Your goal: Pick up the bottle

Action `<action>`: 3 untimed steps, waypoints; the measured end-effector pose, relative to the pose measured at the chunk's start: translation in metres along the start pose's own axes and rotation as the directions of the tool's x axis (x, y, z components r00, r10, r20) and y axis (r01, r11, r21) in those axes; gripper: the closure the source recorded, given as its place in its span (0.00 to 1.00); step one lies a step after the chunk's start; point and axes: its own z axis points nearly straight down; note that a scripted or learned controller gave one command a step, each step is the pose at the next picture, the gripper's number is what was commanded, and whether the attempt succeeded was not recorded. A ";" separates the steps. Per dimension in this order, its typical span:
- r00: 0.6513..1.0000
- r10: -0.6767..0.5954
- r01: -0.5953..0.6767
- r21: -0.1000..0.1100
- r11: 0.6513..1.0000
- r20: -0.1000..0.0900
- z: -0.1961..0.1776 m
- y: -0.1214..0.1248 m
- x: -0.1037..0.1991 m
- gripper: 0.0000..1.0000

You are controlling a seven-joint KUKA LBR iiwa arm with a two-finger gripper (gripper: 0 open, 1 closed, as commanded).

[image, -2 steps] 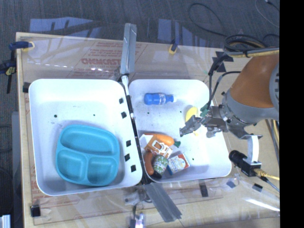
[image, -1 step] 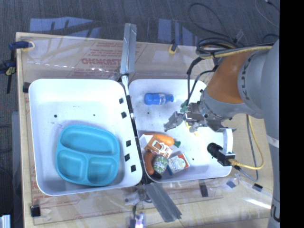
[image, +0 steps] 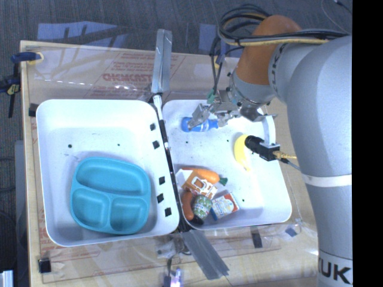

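Blue-capped clear plastic bottle [image: 195,124] lies on its side in the upper-left corner of the right white bin [image: 266,187], mid-frame. Tool [image: 213,113] is right over it; can't tell if spread or pinching. Risk: the round body rolls, so an off-centre grab slips.

the broad grey arm of smooth rounded casing [image: 311,100] is pale silver-grey with soft highlights along its curves. low down, a thin lighter seam ring [image: 326,181] runs across it. below that ring the shell turns a darker grey and bears pale block lettering [image: 335,272], of which "ku" can be read. above the wrist sits a glossy orange band [image: 266,43], domed like a cap. a bundle of thin black cables [image: 242,18] loops over the orange band. at the arm's end is a small silvery metal gripper [image: 206,115] built of angular plates.
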 end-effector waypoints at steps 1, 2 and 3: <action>0.994 0.107 -0.107 0.002 0.994 -0.001 0.038 0.000 -0.027 0.00; 0.992 0.130 -0.130 0.001 0.992 0.000 0.082 0.021 -0.015 0.00; 0.997 0.081 -0.081 0.002 0.997 -0.001 0.066 0.023 0.019 0.00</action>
